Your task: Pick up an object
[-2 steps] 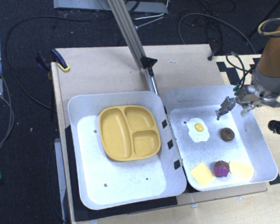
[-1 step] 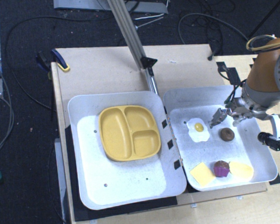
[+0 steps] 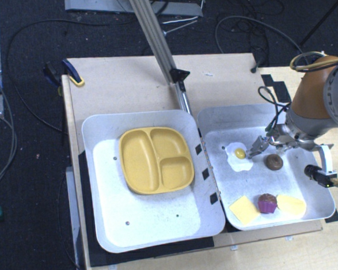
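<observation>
The arm reached in from the right over the right bin, its orange band high above the wrist. The claw hung low over that bin, just right of the fried egg — whether its fingers stood apart or together, I could not tell, since they showed only as a dark blur at that slant. Nothing was visible between them.

Taking the egg as the landmark: it lay in the upper left part of the right bin, white with a yellow yolk, and the claw's tip came very near its right edge, though contact could not be judged. A small brown round piece sat to the egg's right, a little lower, just below the claw's body. Below and to the right of the egg, along the bin's near side, three things lay in a row — a yellow slab, a purple lump touching or just beside it, and a second yellow piece further right. All rested on the bin floor.

Well left of the egg, in the left bin, lay a yellow tray with three compartments. Both bins sat side by side on the tan worktop, and a grey pole slanted up from behind them, above the egg.
</observation>
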### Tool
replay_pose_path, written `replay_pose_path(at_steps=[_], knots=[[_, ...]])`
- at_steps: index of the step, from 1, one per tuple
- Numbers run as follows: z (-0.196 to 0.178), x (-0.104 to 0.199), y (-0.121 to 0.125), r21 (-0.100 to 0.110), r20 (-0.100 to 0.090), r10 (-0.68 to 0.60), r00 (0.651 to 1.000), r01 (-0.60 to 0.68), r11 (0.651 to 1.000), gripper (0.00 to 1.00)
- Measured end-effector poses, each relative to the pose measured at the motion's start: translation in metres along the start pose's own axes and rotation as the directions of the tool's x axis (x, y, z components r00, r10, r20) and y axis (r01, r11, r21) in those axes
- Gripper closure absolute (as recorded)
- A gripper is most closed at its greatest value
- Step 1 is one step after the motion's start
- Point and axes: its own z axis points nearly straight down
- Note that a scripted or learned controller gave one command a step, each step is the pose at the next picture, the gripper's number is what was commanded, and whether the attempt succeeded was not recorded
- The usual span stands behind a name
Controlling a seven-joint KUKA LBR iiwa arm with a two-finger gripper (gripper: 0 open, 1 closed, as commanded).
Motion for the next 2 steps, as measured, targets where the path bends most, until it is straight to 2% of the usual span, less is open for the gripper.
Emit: replay_pose_path(at_steps=[1, 2], knots=[[-0.012, 0.000, 0.001, -0.004, 0.001, -0.001, 1.000, 0.001, 1.000, 1.00], [-0.073, -0.005, -0.002, -0.004, 0.001, 0.001, 1.000, -0.001, 1.000, 1.00]])
